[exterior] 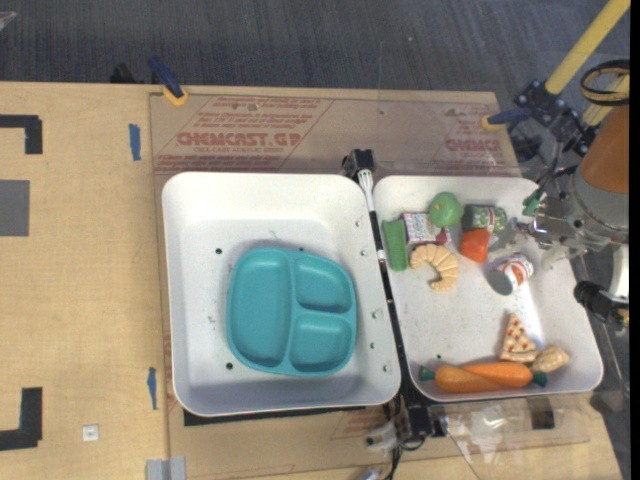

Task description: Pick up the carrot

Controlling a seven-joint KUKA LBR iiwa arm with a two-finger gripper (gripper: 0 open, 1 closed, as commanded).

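Fading rightward, arm (608, 183) half cropped

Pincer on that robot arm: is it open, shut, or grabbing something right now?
Pincer: cannot be told. It hangs over the right bin's far side, well away from the carrot lying at the near edge.

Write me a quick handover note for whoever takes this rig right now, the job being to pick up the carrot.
Gripper: at the right bin's far right side, above the toys; whether it is open or shut cannot be told.
Carrot: lying flat along the right bin's near edge, beside the pizza slice, well apart from the gripper.
Done: nothing picked yet.
Left: move to the carrot, grasp, lift.
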